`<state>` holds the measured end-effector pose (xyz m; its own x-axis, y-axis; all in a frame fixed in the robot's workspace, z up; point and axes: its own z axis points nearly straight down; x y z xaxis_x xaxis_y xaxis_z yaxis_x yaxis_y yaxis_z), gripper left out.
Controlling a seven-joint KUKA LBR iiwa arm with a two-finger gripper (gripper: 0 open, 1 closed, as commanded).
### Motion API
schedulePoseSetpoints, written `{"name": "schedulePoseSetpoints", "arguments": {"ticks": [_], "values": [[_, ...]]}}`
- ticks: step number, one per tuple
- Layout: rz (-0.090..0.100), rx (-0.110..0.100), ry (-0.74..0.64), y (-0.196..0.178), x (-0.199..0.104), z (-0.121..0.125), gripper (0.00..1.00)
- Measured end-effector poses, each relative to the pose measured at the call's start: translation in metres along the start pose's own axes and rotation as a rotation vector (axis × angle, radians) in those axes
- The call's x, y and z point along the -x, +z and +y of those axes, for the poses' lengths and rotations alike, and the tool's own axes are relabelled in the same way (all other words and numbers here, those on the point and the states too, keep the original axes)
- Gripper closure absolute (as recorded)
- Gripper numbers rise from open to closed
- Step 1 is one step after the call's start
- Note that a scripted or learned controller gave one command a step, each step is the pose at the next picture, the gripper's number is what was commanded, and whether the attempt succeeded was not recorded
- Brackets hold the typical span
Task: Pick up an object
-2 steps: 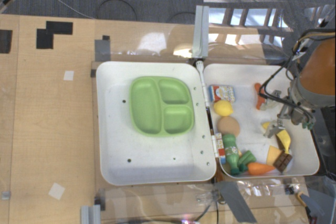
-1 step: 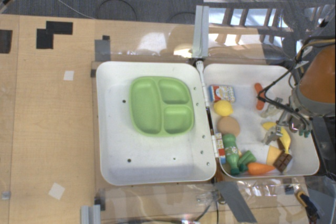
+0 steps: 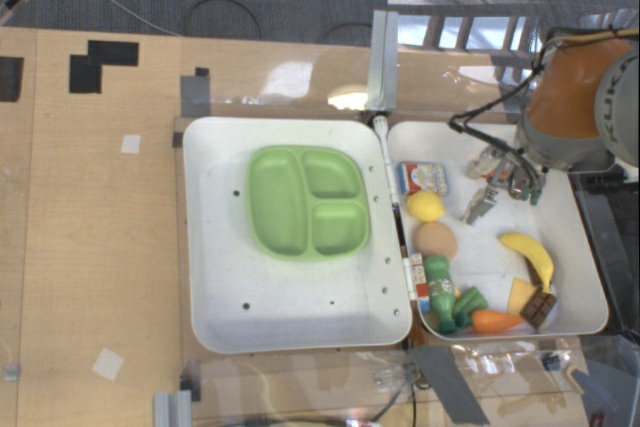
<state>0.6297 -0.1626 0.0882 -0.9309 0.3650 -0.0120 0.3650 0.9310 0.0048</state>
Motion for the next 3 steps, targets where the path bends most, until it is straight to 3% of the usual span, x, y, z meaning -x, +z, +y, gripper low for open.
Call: {"name": "schedulePoseSetpoints", "arguments": {"ticks": [1, 2, 3], "values": [[-0.001, -0.003, -0.326, -0.027, 0.022, -0.038, 0.00], [0.011, -0.002, -0.276, 0.002, 0.043, -0.013, 0.00], [0.002, 0.001, -0.171, 0.001, 0.012, 0.042, 0.00]]}}
